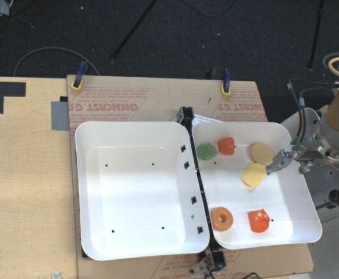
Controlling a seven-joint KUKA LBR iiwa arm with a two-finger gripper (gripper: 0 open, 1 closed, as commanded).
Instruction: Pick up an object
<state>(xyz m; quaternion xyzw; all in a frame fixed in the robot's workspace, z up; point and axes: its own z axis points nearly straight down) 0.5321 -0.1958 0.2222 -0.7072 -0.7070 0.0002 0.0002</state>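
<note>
Camera view, arm (326, 147) low, perhaps touching yellow piece (253, 174)

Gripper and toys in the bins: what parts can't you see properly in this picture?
- Gripper: too small and blurry in the camera view to tell whether it touches the yellow piece or the tan round piece.
- Arm: cut off by the right edge.
- Green bumpy toy: too small to name.
- Red block: its marking is too tiny to read.
</note>
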